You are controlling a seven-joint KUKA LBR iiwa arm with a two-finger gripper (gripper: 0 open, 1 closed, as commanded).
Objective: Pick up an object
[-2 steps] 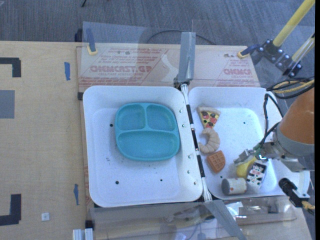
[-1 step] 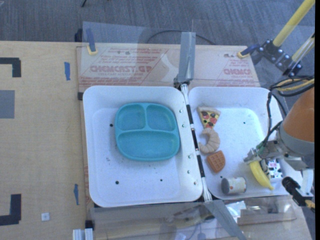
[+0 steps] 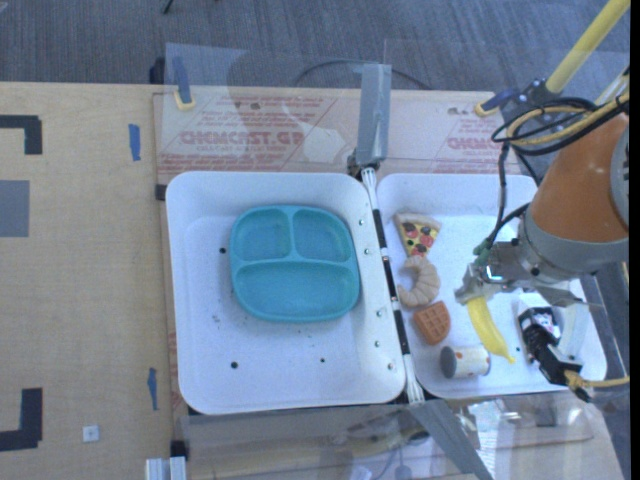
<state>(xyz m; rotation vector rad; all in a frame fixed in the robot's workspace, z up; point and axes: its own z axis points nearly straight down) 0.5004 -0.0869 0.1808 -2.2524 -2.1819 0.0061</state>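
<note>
Jaws' opening cannot be told, poised above curved yellow banana (image 3: 491, 330), ridged waffle (image 3: 433, 322) beside, smooth teal divided plate (image 3: 295, 264) apart.

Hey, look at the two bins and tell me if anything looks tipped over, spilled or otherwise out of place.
One thing stands out: the small cup at the front of the right bin lies on its side. The pizza slice, croissant, waffle and banana lie loose, which looks normal. The teal plate sits flat in the left bin.
</note>
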